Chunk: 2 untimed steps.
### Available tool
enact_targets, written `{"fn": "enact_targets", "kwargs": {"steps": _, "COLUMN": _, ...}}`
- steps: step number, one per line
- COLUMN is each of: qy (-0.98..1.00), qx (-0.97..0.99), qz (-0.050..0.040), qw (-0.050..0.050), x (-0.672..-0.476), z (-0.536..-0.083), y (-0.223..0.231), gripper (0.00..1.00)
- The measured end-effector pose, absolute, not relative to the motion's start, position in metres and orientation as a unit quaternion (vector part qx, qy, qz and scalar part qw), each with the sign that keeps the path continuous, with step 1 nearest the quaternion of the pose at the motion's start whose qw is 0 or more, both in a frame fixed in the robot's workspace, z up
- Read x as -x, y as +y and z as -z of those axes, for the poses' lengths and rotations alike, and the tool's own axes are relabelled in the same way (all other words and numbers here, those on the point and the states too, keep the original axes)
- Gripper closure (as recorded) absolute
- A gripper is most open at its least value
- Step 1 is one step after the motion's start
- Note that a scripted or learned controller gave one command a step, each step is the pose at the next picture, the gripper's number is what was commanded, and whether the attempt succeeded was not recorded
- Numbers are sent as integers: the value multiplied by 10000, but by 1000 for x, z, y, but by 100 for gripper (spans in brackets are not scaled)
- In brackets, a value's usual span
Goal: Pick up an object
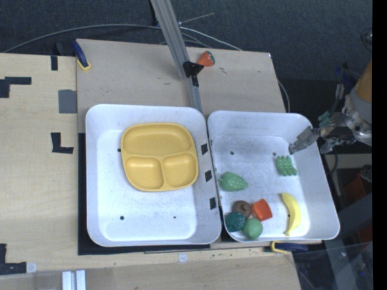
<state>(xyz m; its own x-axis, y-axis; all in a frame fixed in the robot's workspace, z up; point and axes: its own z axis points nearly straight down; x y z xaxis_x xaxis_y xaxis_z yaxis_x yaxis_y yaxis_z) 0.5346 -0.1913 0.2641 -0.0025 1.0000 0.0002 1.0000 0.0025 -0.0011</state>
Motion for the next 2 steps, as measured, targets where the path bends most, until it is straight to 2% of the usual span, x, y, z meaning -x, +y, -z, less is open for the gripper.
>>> {"fn": "enact_targets", "kwargs": {"steps": 1, "qy": -7080, "qx": 7063, "qz": -3, "qw": 5, "x": -535, "z": -264, "y": -191, "gripper": 0}}
{"fn": "enact_targets", "kwargs": {"steps": 2, "qy": -7072, "qx": 7070, "qz": -21, "qw": 23, "x": -536, "z": -212, "y": -201, "gripper": 0}}
